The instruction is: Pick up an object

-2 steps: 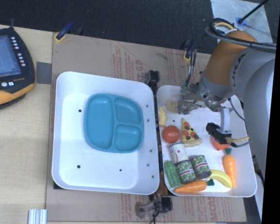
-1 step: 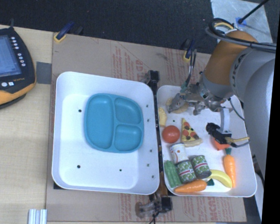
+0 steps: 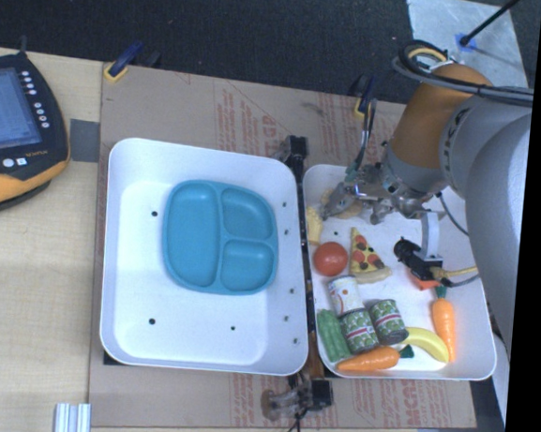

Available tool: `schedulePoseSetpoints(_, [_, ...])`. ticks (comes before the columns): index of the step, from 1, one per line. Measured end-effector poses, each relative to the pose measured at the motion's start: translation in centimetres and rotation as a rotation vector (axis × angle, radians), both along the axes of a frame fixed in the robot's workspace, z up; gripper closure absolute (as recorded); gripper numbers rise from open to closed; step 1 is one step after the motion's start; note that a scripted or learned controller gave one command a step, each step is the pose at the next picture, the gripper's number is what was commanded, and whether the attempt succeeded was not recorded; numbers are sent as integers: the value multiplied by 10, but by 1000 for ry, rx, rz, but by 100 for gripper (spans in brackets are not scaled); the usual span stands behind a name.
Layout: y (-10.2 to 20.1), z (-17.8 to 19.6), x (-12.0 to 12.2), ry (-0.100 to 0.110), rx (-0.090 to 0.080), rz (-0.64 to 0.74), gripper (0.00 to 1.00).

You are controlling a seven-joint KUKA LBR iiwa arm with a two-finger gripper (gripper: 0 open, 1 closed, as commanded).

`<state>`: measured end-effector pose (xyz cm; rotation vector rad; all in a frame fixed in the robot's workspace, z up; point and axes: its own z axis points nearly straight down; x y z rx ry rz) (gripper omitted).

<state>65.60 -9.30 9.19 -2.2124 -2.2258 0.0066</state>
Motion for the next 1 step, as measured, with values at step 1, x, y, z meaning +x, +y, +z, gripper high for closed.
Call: schedulePoseSetpoints(1, [-1,11,0,2,0,2,100])
